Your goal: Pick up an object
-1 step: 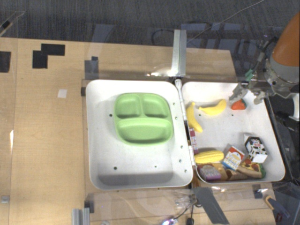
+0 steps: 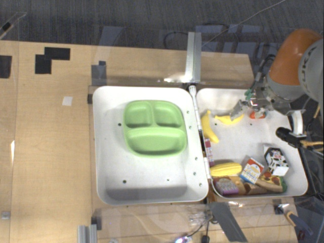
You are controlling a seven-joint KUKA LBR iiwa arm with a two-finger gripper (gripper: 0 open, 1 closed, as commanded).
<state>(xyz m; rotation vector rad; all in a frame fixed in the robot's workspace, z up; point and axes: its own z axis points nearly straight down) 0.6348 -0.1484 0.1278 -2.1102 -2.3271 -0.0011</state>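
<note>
Just left of the end effector (image 2: 242, 108) lies the banana (image 2: 208, 126) | grip state: we cannot tell | risk: we judge fingers could skid off its curved skin, or catch the bin wall (image 2: 194, 116) beyond it.

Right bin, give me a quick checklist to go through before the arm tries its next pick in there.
1. Target in view: the banana lies by the right bin's left wall. Ok.
2. Hand position: the hand is low over the bin's upper part, next to the small yellow piece. Ok.
3. Anything between the fingers: cannot tell.
4. Room around the target: open floor to the banana's right. Ok.
5. Clutter: the corn cob, the small box and the other toys crowd the lower edge, tight for a grasp. Not ok.
6. Left bin: holds the green tray, apart from the work. Ok.
</note>
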